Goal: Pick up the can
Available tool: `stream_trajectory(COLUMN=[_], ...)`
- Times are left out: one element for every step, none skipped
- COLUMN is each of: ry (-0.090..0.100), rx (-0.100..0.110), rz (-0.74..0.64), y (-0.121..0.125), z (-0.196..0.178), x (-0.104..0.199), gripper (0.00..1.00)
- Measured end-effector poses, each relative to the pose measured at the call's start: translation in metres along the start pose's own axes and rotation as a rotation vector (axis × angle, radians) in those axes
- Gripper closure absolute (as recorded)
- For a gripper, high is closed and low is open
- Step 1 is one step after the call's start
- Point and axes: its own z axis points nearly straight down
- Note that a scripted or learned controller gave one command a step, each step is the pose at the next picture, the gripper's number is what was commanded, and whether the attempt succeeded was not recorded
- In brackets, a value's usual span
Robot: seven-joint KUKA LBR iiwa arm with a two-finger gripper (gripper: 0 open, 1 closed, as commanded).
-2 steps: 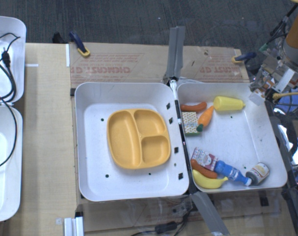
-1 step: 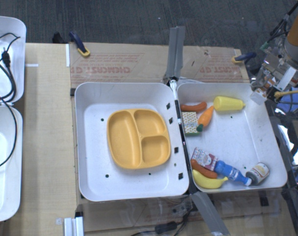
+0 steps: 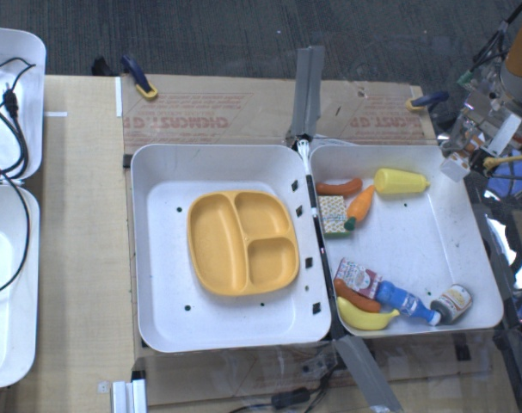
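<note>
Can lies tipped in right bin's near-right corner, touching blue bottle; I'd descend clear of that. My jaws' state: cannot tell.

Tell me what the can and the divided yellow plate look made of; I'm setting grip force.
The can looks like metal with a paper label, judging by its pale end; too small to be sure. The plate looks like matte moulded plastic, evenly yellow without glare.

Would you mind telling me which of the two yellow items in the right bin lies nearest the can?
The banana, at the bin's front edge near the can. The other yellow item, the corn cob, lies at the far end of the right bin.
</note>
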Motion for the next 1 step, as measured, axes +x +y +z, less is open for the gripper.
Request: stream_trajectory(ry=[0.015], rx=[-0.006], rz=[-0.225], y=[-0.022], z=[0.0544], x=[0.0173], gripper=[1.0])
